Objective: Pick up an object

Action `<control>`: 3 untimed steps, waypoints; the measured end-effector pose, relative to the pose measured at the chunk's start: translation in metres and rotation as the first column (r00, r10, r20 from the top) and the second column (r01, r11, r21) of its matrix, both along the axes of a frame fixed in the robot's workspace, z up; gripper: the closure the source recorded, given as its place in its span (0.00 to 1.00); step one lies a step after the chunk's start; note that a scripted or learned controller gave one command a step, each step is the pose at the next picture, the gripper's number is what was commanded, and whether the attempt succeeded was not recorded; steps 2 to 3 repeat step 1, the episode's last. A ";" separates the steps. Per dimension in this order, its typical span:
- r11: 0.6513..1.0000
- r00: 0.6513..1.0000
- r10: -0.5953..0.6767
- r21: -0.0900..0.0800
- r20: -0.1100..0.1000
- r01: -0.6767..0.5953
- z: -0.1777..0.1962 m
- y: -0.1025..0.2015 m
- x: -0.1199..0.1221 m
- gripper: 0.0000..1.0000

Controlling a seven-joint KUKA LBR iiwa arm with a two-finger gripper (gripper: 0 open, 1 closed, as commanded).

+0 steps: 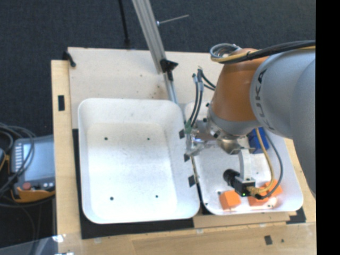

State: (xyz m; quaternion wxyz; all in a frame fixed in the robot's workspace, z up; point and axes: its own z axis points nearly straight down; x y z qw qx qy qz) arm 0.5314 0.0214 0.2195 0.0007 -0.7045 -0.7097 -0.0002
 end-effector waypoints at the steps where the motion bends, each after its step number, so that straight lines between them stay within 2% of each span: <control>1: 1.000 1.000 0.002 0.001 0.003 -0.002 0.020 0.052 -0.011 1.00; 3: 1.000 1.000 0.002 0.001 0.003 -0.002 0.020 0.052 -0.011 1.00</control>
